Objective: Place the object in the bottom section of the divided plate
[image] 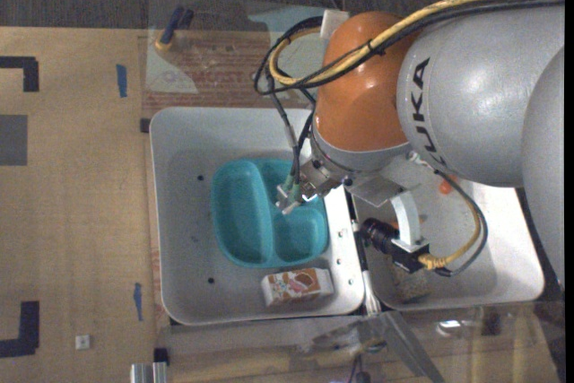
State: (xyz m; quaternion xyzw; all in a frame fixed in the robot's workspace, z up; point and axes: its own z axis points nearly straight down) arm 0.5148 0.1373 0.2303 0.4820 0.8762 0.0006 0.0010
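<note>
Item: divided plate (242,215), teal, three sections, lying in the left bin (175,148), towards that bin's right wall. One long section runs along the plate's left side; two smaller sections sit on its right side, one nearer the bin's far edge, one nearer the bin's near edge.

Item: small carton (297,287), printed in red and white, lying on its side on the bin floor by the near edge, just beside the plate's near rim and outside it. No other loose thing lies in this bin, so it is judged to be the task's object.

Item: gripper (291,198), at the end of the grey arm with the orange band (359,94), poised over the ridge between the plate's sections. Its tip is small and partly masked by the wrist; whether the fingers are spread or closed cannot be told. No object is seen between them.

Item: right bin (511,282), largely covered by the arm; a dull speckled lump (410,284) rests near its near edge.

Step in hand, as judged: the carton is not gripped and lies outside the plate, so pickup remains undone.

Next move, as judged: travel from the plate to the carton at the near edge, descend squarely over it, close on its narrow sides, lift, then release in the section nearest the near edge. The bin's near wall crowds the approach.
</note>
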